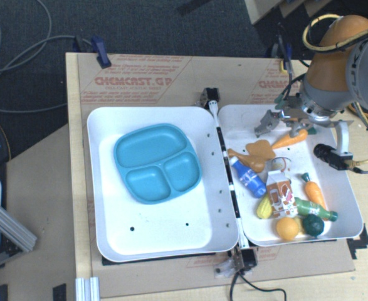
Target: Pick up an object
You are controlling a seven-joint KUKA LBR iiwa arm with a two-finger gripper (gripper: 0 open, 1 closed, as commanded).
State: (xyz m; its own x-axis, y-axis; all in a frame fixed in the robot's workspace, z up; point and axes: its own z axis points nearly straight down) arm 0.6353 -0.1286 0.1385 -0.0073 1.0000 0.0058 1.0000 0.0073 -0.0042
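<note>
- Carrot (pixel 289 139) lies at the back of the right bin (pixel 353 200), orange, slanted, just under the gripper (pixel 283 119).
- Gripper hangs low over that bin's back edge; fingers look spread, one grey finger (pixel 265 123) reaching left, nothing seen between them.
- Arm (pixel 334 68) comes in from the right, orange band above a grey wrist.
- Bench (pixel 140 80) is a pale board with red print, a blue clamp (pixel 99 51) at its back left corner; dark carpet and loose cables behind.
- Right bin also holds: tan bear-shaped toy (pixel 256 153), blue bottle (pixel 248 177), small red-and-white carton (pixel 282 197), second carrot (pixel 313 192), green bottle (pixel 315 210), orange ball (pixel 288 229), dark green ball (pixel 313 225), yellow piece (pixel 264 209).
- Left bin (pixel 105 218) holds a blue divided plate (pixel 157 162), three compartments, lying flat.
</note>
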